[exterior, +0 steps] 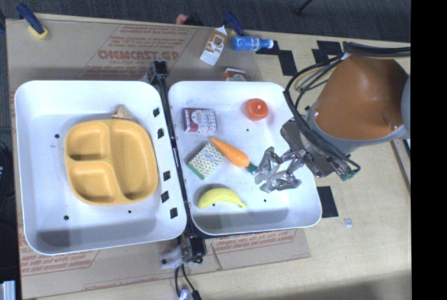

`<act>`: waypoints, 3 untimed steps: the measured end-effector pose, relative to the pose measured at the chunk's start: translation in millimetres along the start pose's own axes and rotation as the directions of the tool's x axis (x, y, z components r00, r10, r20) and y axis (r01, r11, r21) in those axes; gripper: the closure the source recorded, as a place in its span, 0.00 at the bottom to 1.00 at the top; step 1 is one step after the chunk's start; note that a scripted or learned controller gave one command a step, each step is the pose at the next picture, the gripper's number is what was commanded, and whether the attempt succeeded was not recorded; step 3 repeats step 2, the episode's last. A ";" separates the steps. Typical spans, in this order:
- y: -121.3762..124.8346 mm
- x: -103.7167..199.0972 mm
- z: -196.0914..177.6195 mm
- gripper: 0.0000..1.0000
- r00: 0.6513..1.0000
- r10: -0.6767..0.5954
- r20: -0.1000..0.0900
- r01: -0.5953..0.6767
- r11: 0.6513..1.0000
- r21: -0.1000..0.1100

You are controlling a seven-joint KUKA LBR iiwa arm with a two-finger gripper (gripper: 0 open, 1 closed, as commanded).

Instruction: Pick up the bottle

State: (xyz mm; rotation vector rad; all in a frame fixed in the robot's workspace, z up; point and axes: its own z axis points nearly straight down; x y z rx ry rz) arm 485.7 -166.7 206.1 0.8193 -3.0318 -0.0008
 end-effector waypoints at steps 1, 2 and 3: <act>-39.2 20.7 -7.1 1.00 0.997 -0.071 0.001 0.071 0.997 0.002; -38.3 20.5 8.7 1.00 0.968 -0.252 -0.001 0.252 0.968 -0.002; -38.3 20.5 8.7 1.00 0.968 -0.252 -0.001 0.252 0.968 -0.002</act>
